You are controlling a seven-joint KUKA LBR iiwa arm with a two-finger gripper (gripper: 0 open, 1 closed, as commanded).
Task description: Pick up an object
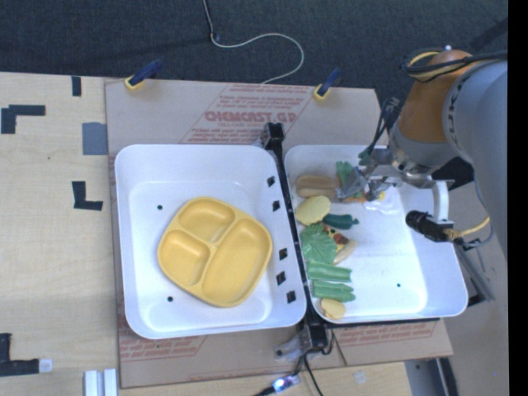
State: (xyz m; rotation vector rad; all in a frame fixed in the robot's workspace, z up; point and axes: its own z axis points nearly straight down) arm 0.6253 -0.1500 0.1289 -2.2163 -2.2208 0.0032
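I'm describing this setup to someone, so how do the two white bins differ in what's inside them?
The left bin holds one large yellow divided plate near its middle. The right bin holds several small pieces of toy food, green, yellow and tan, crowded along its left wall, and the gripper is over its upper part. Both are shallow, white and side by side.

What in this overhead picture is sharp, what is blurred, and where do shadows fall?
In the camera view, light is even and soft. The yellow tray in the left bin is sharp, with faint shadow at its lower edge. The gripper over the right bin is slightly smeared, and the small toy foods blur into one another.
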